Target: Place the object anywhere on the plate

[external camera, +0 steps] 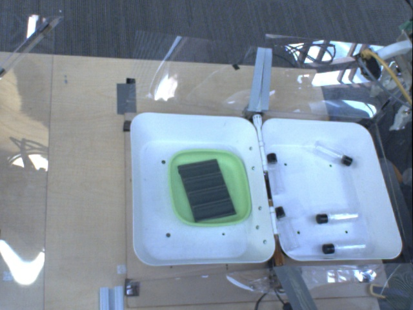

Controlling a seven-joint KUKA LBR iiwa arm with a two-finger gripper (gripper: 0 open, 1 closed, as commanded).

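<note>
A dark ridged block [205,190] lies on the green plate [241,192] in the left bin [148,192]. The right bin [368,173] holds 5 clear black-capped tubes [333,154].

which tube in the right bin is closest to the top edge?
The clear tube with its black cap at right, lying alone in the upper right bin; the others sit lower.
</note>
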